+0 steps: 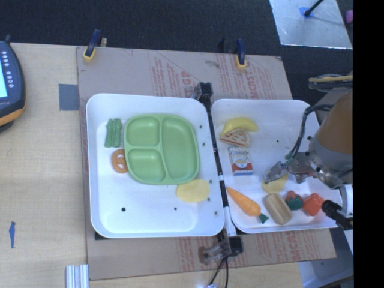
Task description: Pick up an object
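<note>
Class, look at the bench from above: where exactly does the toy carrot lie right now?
The carrot lies in the right bin, at its lower left corner beside the divider, just left of the hot dog bun and below the small carton.

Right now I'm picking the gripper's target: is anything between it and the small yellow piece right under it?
Nothing visible. The gripper hangs directly over the small yellow piece in the right bin; the hot dog lies just beside it.

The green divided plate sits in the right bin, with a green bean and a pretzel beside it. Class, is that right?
Not quite. The camera view shows the green divided plate in the left bin, not the right one. The rest holds: the green bean and the pretzel lie beside it.
</note>
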`<state>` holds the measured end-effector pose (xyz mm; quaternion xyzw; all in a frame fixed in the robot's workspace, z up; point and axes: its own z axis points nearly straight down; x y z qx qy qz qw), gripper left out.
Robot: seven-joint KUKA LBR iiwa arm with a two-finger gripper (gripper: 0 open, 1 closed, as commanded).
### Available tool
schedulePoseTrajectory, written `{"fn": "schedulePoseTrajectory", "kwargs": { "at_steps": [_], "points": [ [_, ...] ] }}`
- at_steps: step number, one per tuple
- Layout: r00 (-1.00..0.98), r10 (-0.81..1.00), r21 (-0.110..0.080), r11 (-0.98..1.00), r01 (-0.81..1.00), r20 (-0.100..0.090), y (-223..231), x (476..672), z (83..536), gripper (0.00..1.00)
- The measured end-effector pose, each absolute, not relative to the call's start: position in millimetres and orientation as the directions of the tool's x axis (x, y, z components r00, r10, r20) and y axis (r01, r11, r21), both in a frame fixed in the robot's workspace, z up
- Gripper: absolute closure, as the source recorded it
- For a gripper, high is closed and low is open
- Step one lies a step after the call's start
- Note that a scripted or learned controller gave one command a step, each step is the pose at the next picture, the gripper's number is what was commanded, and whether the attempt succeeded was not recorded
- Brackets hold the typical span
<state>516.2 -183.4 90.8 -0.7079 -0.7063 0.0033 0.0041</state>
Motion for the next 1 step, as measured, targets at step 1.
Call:
{"fn": "schedulePoseTrajectory", "kwargs": {
  "at_steps": [1],
  "points": [
    [-0.007,1.000,-0.007,0.007,1.000,0.003,-142.6,496.0,91.1,0.00]
  ]
}}
